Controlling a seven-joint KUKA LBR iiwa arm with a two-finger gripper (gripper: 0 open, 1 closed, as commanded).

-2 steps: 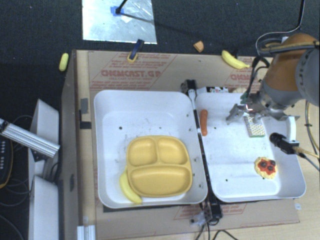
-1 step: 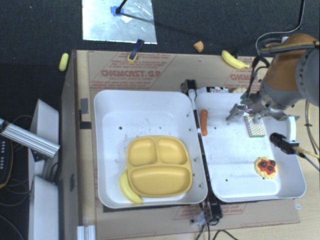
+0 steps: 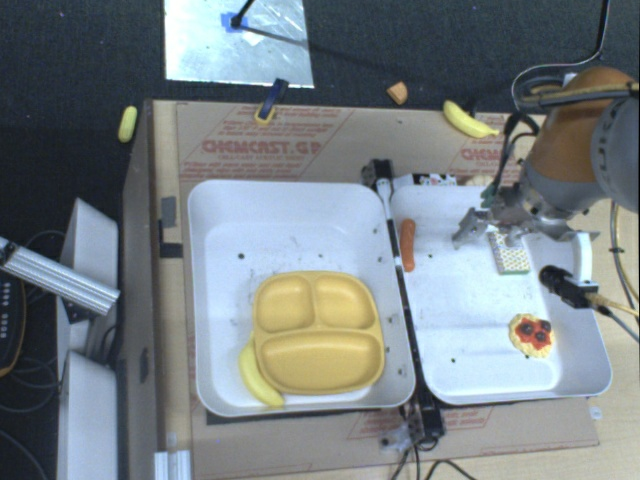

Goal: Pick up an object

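Observation:
My gripper (image 3: 488, 233) hangs low over the far right part of the right bin (image 3: 450, 368), open, with nothing between its fingers. Just below and to its right lies a small white pad with green dots (image 3: 511, 257) on the bin floor. An orange hot dog-like stick (image 3: 407, 243) lies along the bin's left wall. A little toy pizza (image 3: 531, 335) sits near the front right corner. In the left bin (image 3: 220, 268) rests a yellow divided tray (image 3: 318, 330) with a yellow banana (image 3: 256, 378) against its front left side.
A black part with a cable (image 3: 566, 287) sticks in over the right bin's right rim. Outside the bins lie a banana (image 3: 468, 120), an orange bit (image 3: 398, 92), a yellow piece (image 3: 127, 123) and a blue and yellow clamp (image 3: 270, 100).

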